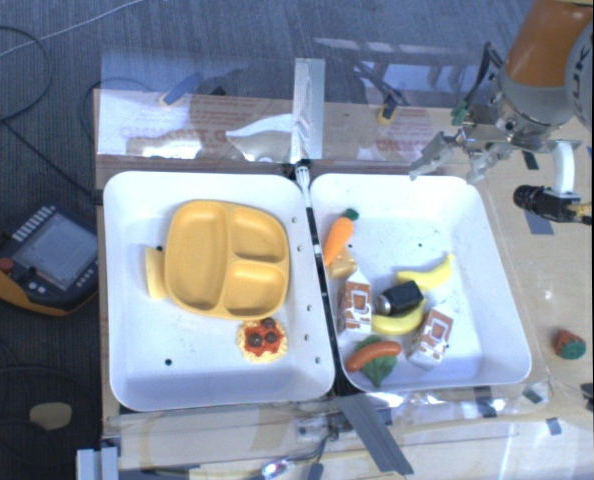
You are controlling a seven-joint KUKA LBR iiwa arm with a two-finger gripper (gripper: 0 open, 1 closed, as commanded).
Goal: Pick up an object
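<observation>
Above the far right corner of the right-hand shallow white bin [482, 268], my two-finger gripper [455, 158] hangs with its fingers spread apart and nothing between them.

Everything I might pick lies toward that bin's near edge, crowded together: a plastic orange carrot with a green top [337, 238] against the left wall, two yellow toy bananas [424, 272], a small black block [401, 296] resting on the lower banana, two little brown-and-white printed cartons [355, 306], and a red-and-green toy vegetable [373, 356].

My worry is that crowding. Coming down on the pile, I judge my fingers could land on two pieces at once, or nudge the black block off the curved banana so it slips away. The carrot sits so close to the wall that one finger may strike the rim.

The cartons carry print, but it is too small to read. No brand is legible anywhere.
</observation>
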